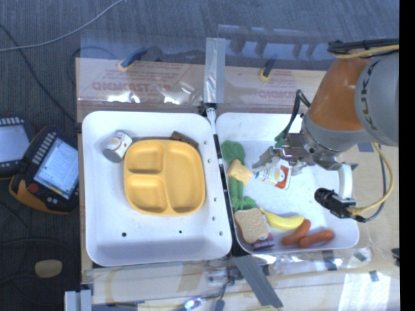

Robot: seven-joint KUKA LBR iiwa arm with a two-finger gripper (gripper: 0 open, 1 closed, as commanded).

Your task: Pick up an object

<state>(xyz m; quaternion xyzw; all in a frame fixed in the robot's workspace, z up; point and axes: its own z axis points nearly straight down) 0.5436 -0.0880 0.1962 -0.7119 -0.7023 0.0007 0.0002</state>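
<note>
Orange-banded arm (350,102), gripper (280,161) over packet (275,173)

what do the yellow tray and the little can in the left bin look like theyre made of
Yellow tray: probably molded plastic, matte, one even colour with rounded compartments. Can: looks like metal with a printed label, pale shiny end, though it could be a plastic toy.

Both bins (155,254) are plain white. The left one's got a yellow tray (163,175) and a grey-white can (117,145). Right bin: green leafy thing (232,153), yellow banana (284,221), brown bread (250,225), orange-red sausages (307,238), white-and-red packet (277,173).
</note>
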